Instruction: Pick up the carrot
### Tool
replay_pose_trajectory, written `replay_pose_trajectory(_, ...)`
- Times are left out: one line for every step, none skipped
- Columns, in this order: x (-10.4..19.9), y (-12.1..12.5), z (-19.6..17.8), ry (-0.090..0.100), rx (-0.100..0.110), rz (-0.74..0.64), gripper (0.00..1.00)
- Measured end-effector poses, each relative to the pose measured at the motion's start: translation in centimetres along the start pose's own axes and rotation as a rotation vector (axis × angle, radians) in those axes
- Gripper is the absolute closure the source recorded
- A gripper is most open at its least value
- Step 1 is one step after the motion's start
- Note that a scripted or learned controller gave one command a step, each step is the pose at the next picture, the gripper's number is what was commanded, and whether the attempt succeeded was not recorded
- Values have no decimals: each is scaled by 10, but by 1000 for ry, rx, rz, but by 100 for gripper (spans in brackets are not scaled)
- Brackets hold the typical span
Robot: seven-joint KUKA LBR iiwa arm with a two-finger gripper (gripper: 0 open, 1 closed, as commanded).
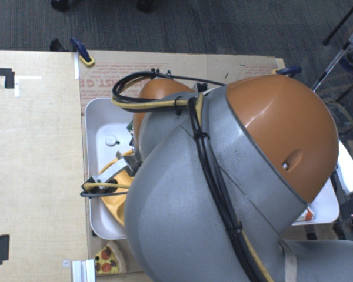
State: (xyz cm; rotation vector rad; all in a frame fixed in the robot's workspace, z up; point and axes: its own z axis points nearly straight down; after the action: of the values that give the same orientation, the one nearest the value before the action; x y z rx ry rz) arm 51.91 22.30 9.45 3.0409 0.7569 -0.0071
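Note:
The arm's grey and orange body (235, 175) covers most of both bins. My gripper (127, 162) pokes out from under the arm, low over the left bin (97, 119), and is mostly hidden by the arm. A small orange sliver (309, 214) shows at the arm's right edge in the right bin (326, 201); it may be the carrot, but too little shows to tell. Nothing can be seen held.
A yellow object (115, 204) lies in the left bin near its front, and a small white round thing (110, 140) lies further back. A toy pizza slice (106, 261) rests on the bench in front of that bin. Brown cardboard (106, 75) lies behind the bins.

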Motion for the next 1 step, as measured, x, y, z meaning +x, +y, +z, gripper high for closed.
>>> replay_pose_trajectory(-25, -14, -4, 32, -8, 232, 100)
